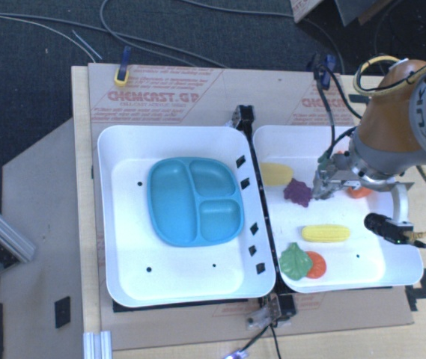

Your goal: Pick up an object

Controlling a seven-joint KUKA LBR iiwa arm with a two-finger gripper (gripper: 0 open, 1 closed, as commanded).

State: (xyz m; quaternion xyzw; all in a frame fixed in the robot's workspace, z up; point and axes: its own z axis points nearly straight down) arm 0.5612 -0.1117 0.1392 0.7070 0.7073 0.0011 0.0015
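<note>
- Nearest, at the front of the right bin [403,275], a green leafy toy vegetable [294,261] lies partly over a red-orange toy tomato [316,265], the two touching.
- Just behind them a yellow toy corn cob [326,234] lies on its side, apart from the pair.
- To the corn's right, a black part on the arm's wrist hangs over the bin floor.
- In the left bin [119,200], a light blue divided plate [195,200] with three compartments rests flat near the middle.
- Farther back in the right bin, the jaws [323,188] sit low over the floor, just beside a purple toy grape bunch [298,192]; whether they are apart or together I cannot tell, and nothing shows between them.
- An orange object [359,193] peeks out just to the right of the jaws, mostly hidden by the wrist.
- Behind the grapes, a pale yellow toy [277,173] lies near the divider between the bins, close to the purple bunch.
- Beyond, the counter [160,96] carries brown printed board, with a yellow clamp [122,73] at its far left edge.
</note>
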